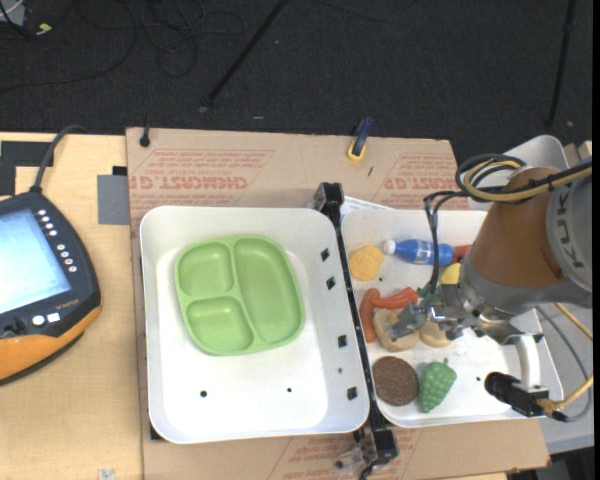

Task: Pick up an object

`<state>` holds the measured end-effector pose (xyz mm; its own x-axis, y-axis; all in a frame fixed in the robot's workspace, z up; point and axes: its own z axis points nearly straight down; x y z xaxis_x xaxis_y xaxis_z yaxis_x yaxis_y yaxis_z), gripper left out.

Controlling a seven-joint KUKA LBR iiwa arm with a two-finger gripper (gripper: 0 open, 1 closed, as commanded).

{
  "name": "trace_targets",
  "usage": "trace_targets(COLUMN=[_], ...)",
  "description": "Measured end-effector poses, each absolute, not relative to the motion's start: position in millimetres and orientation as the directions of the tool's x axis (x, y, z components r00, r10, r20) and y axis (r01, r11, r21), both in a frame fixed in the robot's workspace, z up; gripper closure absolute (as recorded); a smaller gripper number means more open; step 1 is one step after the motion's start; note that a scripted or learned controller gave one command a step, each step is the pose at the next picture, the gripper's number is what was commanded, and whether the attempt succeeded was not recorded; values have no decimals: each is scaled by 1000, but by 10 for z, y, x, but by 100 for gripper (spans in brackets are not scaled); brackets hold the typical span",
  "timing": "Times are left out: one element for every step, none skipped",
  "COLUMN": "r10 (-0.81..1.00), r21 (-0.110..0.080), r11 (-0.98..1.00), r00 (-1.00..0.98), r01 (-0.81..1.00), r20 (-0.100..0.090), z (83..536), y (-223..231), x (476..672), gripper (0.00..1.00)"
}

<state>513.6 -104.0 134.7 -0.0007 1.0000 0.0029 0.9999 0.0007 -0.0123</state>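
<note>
While arm reaches in low over right bin, claw sits among clustered toys; opening and hold: cannot tell. Likely target, tan bread piece, directly beneath; red pepper just behind.

The left bin holds a green three-compartment tray. In the right bin the gripper hangs low over tan and red toy food, near a yellow piece, a blue bottle, a brown disc and a green cluster.

Teach pendant cropped at left
</note>
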Motion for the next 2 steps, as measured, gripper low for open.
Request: trace_targets(r10=[1000, 1000], r21=[-6, -7], r11=[0, -7], r00=[0, 7], r01=[1000, 1000], r20=[1, 4], z=[847, 957], y=[-1032, -1049], x=[5134, 5136], gripper=[0, 100])
